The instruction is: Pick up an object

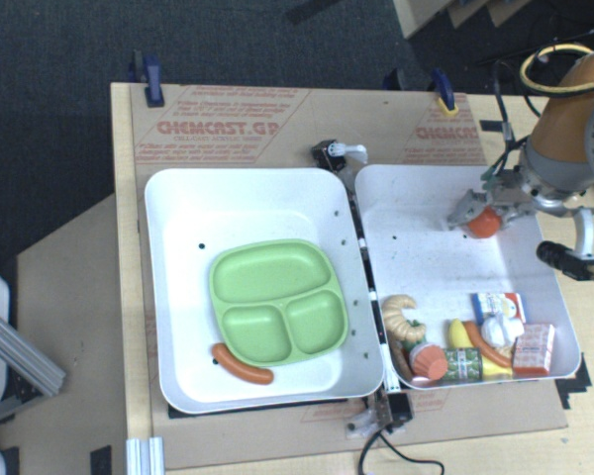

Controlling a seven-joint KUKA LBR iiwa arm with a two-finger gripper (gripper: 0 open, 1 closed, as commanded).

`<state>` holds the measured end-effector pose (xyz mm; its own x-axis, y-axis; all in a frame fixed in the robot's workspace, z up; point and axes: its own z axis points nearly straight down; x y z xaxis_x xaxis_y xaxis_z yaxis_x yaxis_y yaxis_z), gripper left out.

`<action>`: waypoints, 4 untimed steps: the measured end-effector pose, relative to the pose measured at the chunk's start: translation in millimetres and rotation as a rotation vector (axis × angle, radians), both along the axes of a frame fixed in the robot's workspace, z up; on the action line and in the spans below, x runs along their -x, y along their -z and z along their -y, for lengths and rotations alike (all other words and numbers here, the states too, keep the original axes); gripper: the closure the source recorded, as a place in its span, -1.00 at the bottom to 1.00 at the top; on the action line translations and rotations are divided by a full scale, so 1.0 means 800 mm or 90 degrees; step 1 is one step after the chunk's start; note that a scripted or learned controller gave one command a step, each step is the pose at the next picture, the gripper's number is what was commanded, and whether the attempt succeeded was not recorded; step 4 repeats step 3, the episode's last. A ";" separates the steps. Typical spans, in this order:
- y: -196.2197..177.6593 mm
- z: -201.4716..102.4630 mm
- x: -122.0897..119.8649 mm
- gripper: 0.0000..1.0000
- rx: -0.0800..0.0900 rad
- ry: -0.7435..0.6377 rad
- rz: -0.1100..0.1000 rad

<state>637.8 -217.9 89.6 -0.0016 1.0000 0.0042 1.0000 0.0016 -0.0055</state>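
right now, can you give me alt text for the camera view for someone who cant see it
A grey robot arm reaches from the right into the right bin, its gripper around a small red-orange object. Toy food is piled in that bin's near corner. The left bin holds a green divided plate and a sausage.

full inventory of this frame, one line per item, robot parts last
left bin: 1, white, left half of the bench
right bin: 1, white, right half of the bench
divided plate: 1, light green, three compartments, centre of left bin
hot dog: 1, orange-red, left bin, at the plate's near-left edge
croissant: 1, tan, near-left of right bin
pile of toy food and small packages: several, mixed red, yellow, green, white, near edge of right bin
round toy: 1, orange-red, far part of right bin, at the claw
clamps: 2, blue, bench's far edge
arm: 1, grey with orange band, from the right
claw: 1, grey, over right bin
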 end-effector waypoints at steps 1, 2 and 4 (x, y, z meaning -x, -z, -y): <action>-0.017 0.001 -0.002 1.00 0.002 0.000 0.003; -0.065 -0.094 -0.024 1.00 0.003 -0.003 0.008; -0.124 -0.227 -0.039 1.00 0.001 -0.006 0.009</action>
